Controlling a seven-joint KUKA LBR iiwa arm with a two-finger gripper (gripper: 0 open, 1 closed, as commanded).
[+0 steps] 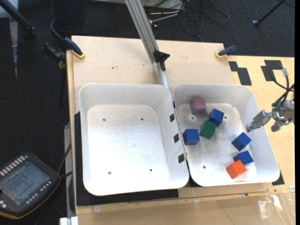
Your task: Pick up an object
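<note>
Blocks fill the right shallow white bin (262,108): a purple cube (198,105), a dark green cube (207,129), an orange cube (236,168), and blue cubes at (216,116), (191,137), (241,140) and (245,158). The left shallow white bin (89,125) sits beside it on the pale wooden counter (117,60). At the right bin's right rim hovers the metal hand (257,122), holding nothing; whether it is wide or narrow I cannot tell.

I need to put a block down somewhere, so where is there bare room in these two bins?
The left bin has bare floor from wall to wall. In the right bin the blocks cluster: purple block, green block, orange block. A bare patch lies near its front left corner, below the blue block.
</note>
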